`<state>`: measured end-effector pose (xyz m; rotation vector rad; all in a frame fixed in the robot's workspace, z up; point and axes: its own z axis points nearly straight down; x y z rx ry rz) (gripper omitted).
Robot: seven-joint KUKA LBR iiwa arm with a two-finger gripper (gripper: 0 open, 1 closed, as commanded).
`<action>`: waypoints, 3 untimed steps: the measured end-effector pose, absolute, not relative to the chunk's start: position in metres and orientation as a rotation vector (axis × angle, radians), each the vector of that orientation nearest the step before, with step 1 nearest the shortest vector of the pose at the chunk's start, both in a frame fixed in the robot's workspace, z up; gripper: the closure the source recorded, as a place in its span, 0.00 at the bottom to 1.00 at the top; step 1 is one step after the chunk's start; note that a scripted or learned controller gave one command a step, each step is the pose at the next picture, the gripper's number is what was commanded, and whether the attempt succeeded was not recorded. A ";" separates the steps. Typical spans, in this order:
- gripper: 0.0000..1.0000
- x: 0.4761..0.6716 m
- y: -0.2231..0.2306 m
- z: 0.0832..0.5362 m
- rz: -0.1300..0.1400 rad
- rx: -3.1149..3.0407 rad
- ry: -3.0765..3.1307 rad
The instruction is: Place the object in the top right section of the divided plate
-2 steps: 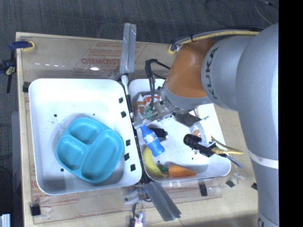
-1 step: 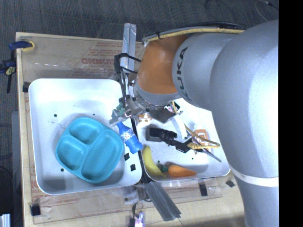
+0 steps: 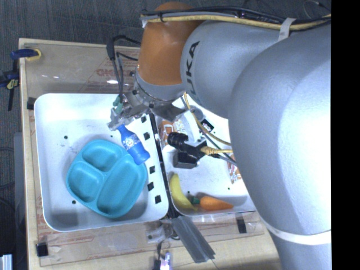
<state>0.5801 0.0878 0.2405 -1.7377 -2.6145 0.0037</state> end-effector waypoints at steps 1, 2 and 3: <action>1.00 0.626 0.088 0.281 -0.001 -1.423 -2.802; 1.00 0.595 0.102 0.211 0.006 -1.388 -2.815; 1.00 0.577 0.062 0.341 0.000 -1.699 -2.644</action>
